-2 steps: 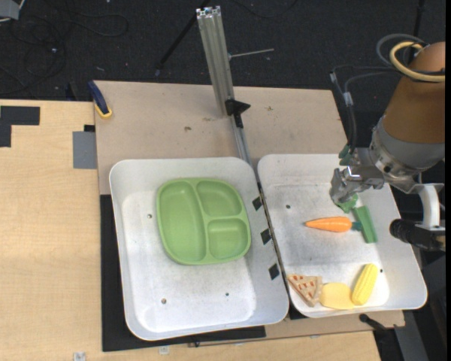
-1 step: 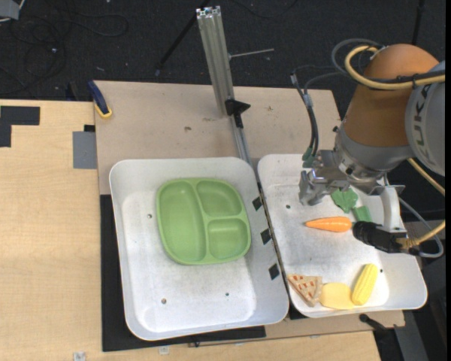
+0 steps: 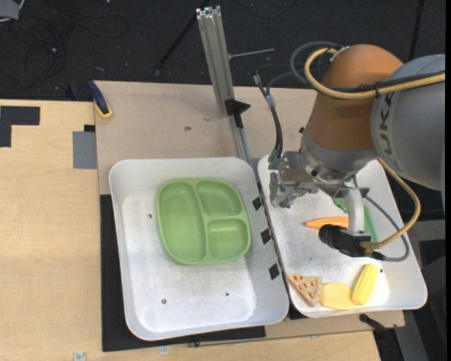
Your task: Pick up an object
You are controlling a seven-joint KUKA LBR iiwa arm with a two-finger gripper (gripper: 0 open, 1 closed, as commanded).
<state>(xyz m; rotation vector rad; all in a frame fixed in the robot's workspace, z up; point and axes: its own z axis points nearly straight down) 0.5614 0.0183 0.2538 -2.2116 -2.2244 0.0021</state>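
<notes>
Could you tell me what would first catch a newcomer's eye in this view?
Probably the light green three-compartment plastic plate lying in the left white bin. Next, the grey arm's orange wrist band over the right white bin, where a yellow toy corn cob lies near the front.

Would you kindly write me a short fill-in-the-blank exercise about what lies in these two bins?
1. The green plate lies in the ____ bin.
2. The plate has ____ compartments.
3. The corn cob lies in the ____ bin.
4. The band above the gripper is coloured ____.

Missing words: left; three; right; orange
</notes>
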